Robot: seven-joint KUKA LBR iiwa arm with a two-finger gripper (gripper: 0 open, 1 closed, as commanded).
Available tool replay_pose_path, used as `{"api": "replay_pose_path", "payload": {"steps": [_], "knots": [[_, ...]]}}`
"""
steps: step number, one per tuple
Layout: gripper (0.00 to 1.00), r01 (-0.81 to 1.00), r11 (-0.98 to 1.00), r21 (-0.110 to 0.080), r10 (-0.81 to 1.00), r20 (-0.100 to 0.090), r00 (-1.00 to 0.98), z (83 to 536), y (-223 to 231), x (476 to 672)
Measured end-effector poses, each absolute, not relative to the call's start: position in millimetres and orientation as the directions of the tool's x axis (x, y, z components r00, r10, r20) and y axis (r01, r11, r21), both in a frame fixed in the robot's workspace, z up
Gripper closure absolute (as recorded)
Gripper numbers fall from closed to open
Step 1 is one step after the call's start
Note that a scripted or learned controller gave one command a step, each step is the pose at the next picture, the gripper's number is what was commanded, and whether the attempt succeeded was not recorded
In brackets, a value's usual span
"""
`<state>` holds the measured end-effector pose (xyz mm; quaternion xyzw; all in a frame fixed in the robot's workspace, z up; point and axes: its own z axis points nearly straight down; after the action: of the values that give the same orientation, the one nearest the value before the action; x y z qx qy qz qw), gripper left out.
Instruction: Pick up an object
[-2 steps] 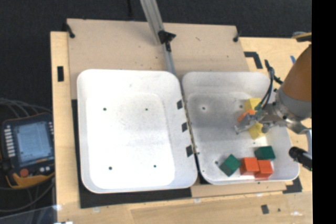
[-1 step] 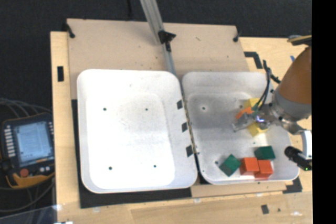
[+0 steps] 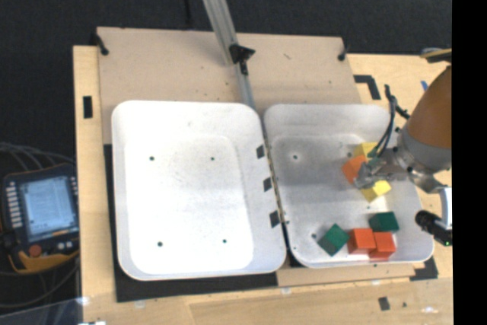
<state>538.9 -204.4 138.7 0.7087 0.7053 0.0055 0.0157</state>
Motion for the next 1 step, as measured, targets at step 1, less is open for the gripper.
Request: {"api": "replay_pose_path", "payload": {"steps": [1], "knots": [[1.00, 1.000, 0.003, 0.008, 1.000, -0.003, -0.003, 200.8, -209.4, 535.0]]}}
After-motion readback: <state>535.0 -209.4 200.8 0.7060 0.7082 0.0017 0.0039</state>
